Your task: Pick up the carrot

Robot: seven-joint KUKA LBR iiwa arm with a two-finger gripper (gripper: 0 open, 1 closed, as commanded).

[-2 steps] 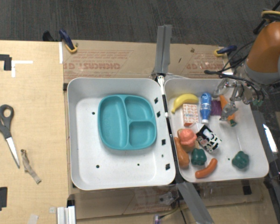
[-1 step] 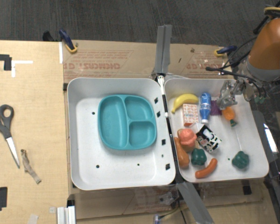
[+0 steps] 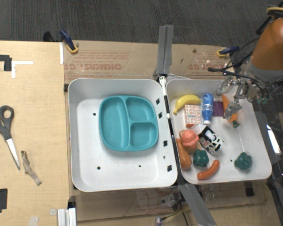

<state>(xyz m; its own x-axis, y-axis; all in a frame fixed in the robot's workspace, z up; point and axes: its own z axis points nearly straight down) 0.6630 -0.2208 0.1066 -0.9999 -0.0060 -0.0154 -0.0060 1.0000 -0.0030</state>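
Wooden bench (image 3: 28,126) bears scissors (image 3: 4,131), two bins (image 3: 75,140).

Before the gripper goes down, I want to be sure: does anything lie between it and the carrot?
Nothing visible does. The gripper is directly over the carrot, whose orange end shows below it. The purple block lies close beside, toward the blue bottle.

Teal plate (image 3: 129,124); yellow banana (image 3: 186,101); blue bottle (image 3: 207,107); white bins (image 3: 80,140).
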